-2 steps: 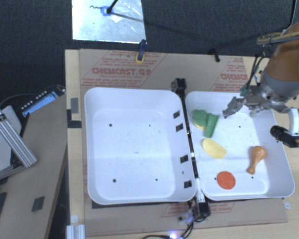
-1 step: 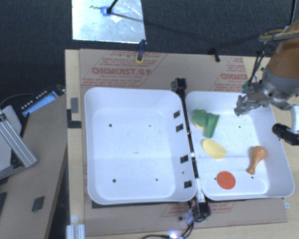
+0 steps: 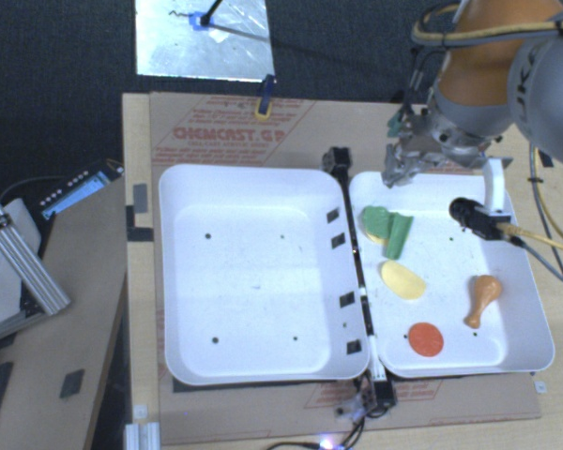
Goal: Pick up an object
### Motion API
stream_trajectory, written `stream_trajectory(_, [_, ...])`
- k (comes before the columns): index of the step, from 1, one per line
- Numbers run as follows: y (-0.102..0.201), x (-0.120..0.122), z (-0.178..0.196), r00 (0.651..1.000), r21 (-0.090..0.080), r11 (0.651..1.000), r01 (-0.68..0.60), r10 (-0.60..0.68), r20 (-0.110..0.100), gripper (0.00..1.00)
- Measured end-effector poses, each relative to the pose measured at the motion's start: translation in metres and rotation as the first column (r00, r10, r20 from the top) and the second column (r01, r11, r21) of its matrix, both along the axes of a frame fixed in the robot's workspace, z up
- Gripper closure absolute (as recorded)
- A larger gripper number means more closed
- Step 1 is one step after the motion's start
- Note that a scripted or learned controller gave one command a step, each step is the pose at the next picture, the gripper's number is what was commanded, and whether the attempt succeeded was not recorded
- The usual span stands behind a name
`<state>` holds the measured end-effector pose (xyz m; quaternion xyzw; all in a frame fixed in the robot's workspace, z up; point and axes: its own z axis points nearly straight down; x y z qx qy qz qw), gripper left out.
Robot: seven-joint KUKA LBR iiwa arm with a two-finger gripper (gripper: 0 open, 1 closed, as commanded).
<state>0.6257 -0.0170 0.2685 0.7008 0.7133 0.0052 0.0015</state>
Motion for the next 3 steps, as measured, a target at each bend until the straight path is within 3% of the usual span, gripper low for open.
stream_trajectory(1, [0.119, -0.006, 0.066, 1.0, 0.002, 1.0, 0.0, 0.0, 0.0, 1.0])
stream_trajectory(2, [0.192, -0.015, 0.132, 1.0, 0.0, 1.0, 0.004, -0.004, -0.001, 1.0])
stream_trajectory(3, [0.114, -0.006, 0.105, 1.0, -0.007, 1.0, 0.023, -0.023, -0.009, 1.0])
